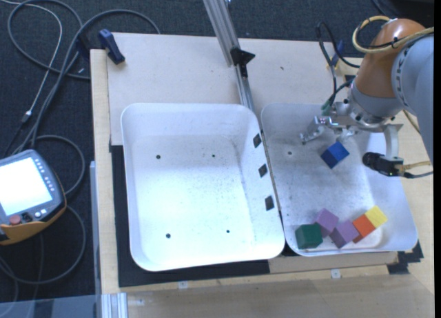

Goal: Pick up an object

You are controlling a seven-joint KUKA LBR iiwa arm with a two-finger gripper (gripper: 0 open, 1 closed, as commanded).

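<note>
My gripper (315, 130) hangs over the far part of the right bin (303, 185), below the grey wrist and orange band. A blue cube (335, 154) sits just beside and in front of it; I cannot tell if they touch. Along the near edge of this bin lie a green cube (309, 235), two purple blocks (326, 219) (340, 236), an orange cube (363, 227) and a yellow cube (376, 216).
The left bin (186, 192) lies beside the right one, divided from it by their rims. An aluminium pole (219, 16) slants in from the back. A blue clamp (110, 45) sits at the bench's far left corner. A teach pendant (24, 192) and cables lie on the floor to the left.
</note>
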